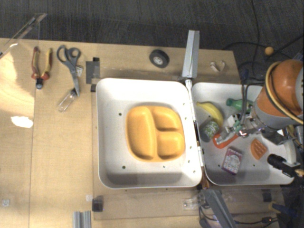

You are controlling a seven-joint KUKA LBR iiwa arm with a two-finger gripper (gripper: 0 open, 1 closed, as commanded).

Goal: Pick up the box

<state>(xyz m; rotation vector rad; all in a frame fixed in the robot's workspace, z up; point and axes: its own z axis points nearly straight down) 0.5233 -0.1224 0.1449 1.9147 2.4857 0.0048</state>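
Camera view looks down on a pale wooden desk (52,165), smooth and lit with a soft glare at its left end, with dark ribbed carpet (118,8) beyond its far edge. Two shallow white bins sit side by side on it. The left bin (107,127) is square with rounded corners and small screw holes in its floor; in its middle lies a glossy yellow-orange plastic tray (155,131), rounded like a cushion and moulded into three compartments. The right bin (266,177) holds the small things. The grey arm (285,91) reaches in from the right, its broad orange band bulging over the bin's far right part, the wrist bent down toward the bin floor. The jaws (242,127) hang low near the bin's middle among cables and metal parts, and I cannot tell whether they are spread or pressed together.

A yellow banana (211,111) curves along the bin's left side, a crumpled green-and-grey packet (209,128) just beside it. An orange-red curved tool (223,139) lies under the jaws. The box (232,160), small, flat and purplish-white with printed faces, rests on the bin floor toward the near wall, apart from the jaws. An orange ridged piece (259,149) lies to its right.

On the desk's far left lie grey-handled scissors (71,65) and red pliers (40,65); a black roll of tape (159,58) sits near the back edge.
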